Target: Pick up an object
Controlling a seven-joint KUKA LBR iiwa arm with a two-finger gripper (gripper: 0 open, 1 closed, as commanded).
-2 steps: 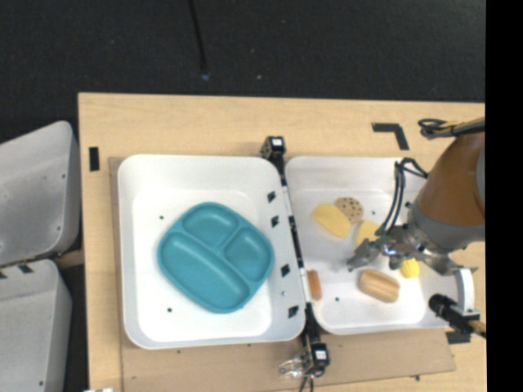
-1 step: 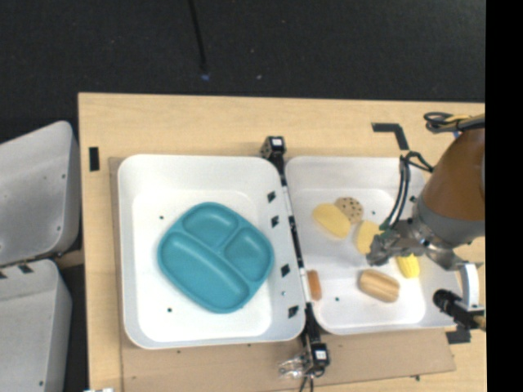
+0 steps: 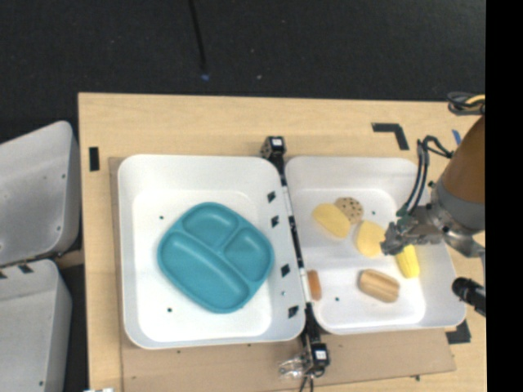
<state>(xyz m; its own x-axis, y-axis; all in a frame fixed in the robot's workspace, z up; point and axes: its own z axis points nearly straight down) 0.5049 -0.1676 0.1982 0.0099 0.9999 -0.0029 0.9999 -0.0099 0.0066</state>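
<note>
Low over the right bin (image 3: 409, 168), the end effector (image 3: 400, 237) sits between a yellow block (image 3: 369, 238) and a corn cob (image 3: 408, 261). Cannot tell its opening or any hold. Advice: centre on one item, descend square, close fully before lifting, avoid nudging neighbours.

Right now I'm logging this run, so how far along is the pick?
Done: the gripper is down in the right bin, between a yellow piece and the corn cob. In hand: nothing visibly lifted; I cannot tell whether it grips anything. Left: secure one item and raise it. The bread roll, cookie and teal tray lie untouched.
</note>
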